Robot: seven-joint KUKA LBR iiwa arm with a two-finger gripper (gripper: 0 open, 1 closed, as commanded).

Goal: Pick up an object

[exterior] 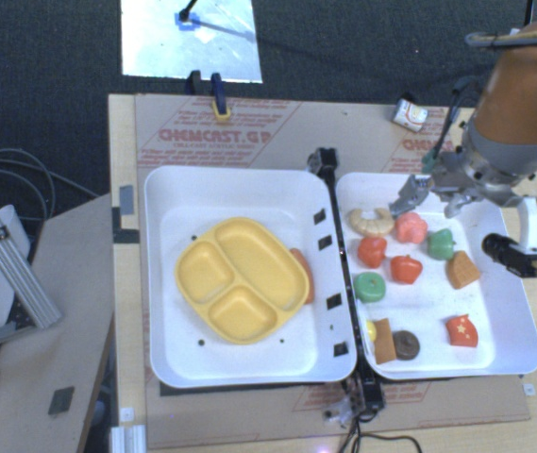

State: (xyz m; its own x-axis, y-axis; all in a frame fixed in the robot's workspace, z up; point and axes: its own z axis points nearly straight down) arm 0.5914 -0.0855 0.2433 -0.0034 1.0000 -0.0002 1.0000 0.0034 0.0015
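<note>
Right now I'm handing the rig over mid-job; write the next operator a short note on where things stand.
Gripper: above the right bin's far edge, holding nothing visible; finger state unclear.
Objects: toy foods all lie in the right bin, the pink piece and the beige ring nearest the gripper. The yellow divided tray sits in the left bin.
Done: nothing picked yet.
Left: descend, grasp one object, lift.

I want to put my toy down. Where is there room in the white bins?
Left bin: bare floor all around the yellow tray. Right bin: a patch between the green round piece and the red block. Its top is crowded.
</note>
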